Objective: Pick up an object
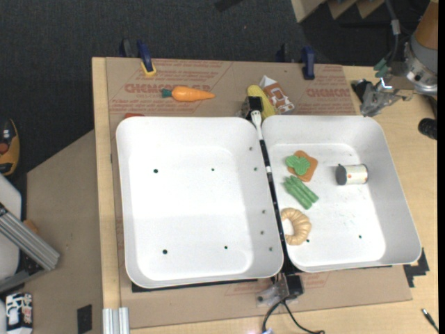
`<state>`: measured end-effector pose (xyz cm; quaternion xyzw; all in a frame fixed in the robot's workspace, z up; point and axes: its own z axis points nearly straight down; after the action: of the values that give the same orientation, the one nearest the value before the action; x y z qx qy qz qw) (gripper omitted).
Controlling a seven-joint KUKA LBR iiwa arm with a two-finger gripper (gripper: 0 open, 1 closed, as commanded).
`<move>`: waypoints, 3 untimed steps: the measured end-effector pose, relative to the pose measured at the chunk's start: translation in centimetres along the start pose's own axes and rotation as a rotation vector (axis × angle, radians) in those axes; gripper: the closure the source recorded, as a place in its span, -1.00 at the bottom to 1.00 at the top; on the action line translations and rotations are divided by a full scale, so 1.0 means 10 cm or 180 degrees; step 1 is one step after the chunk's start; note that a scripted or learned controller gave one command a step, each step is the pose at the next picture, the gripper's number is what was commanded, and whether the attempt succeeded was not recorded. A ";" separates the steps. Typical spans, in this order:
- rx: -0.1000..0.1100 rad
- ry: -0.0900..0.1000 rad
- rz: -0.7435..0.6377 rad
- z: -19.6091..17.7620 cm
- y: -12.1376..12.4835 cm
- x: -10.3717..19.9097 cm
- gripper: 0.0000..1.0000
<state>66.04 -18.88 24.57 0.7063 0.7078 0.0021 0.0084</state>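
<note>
Camera view, left to right. Left bin (139,207): white, shallow, bare floor marked by a few dark dots. Behind it on the brown board (111,186), a toy carrot (189,94), orange with a green top, lying flat. Near the far end of the seam between the bins, a yellow item (258,94) and a red-and-white packet (279,98), both partly covered and hard to name.

Right bin (389,186): four candidates for picking.
- Close to its left wall, a green leafy piece on an orange slice (301,165).
- Just below, green bean pods (300,192), lying at a slant.
- Nearer the camera, a tan curled pastry (295,226), pressed against the left wall, so little room on that side.
- Towards the middle, a white cylinder with a dark end (352,175), on its side, well apart from every wall and from the other pieces, with open floor to its right and front.

Gripper (377,97): outside the right bin, just beyond its far right corner, over the board, holding nothing visible. Open or closed: impossible to tell, too small and blurred. Arm (424,54) cut off by the right border.
</note>
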 end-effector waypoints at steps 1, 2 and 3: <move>0.0062 0.0035 -0.0003 0.67 0.05 0.50 1.00; 0.0061 0.0030 0.0017 0.95 -0.32 0.16 1.00; 0.0021 0.0018 -0.0005 1.30 -0.74 -0.21 1.00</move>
<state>58.84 -21.08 11.50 0.7058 0.7084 0.0018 0.0040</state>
